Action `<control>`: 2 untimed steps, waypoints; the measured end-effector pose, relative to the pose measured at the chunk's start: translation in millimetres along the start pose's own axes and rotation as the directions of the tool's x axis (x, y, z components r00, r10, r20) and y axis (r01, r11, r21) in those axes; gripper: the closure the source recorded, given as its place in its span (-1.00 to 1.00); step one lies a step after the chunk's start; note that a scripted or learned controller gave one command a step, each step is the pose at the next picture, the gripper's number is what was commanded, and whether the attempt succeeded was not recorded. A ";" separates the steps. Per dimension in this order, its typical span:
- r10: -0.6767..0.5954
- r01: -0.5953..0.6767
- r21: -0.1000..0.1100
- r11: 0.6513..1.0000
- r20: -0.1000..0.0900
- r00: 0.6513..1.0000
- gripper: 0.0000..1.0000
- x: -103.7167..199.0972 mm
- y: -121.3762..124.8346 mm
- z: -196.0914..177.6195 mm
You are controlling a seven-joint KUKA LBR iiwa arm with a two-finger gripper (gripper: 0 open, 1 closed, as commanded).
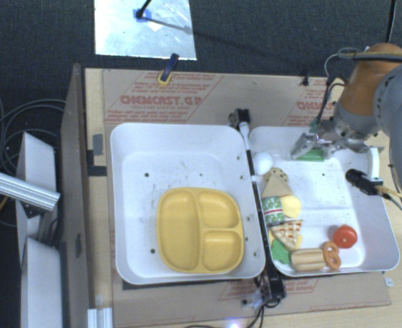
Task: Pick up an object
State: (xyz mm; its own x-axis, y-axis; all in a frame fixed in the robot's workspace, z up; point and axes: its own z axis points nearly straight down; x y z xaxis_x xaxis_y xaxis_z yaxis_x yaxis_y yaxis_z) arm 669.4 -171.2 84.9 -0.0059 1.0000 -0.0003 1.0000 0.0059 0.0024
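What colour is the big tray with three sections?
Yellow. The tray shows clearly in the camera view.

1. A single camera sits above the worktop point(187, 91) and looks down on it at a slant.
2. It stands far enough off to take in both white bins whole: the left bin point(129, 183) fills the centre of the frame, the right bin point(378, 217) the lower right.
3. Dark floor runs across the top of the frame.
4. The arm point(381, 80) enters at the upper right edge.
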 end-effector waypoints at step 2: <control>-0.002 0.002 0.000 1.000 -0.001 1.000 -1.00 12.0 0.9 1.6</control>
State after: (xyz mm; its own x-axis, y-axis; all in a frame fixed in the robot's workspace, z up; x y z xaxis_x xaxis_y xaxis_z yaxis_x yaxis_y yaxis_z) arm 670.3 -159.3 83.4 -0.0075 1.0000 0.0004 1.0000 0.0075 0.0024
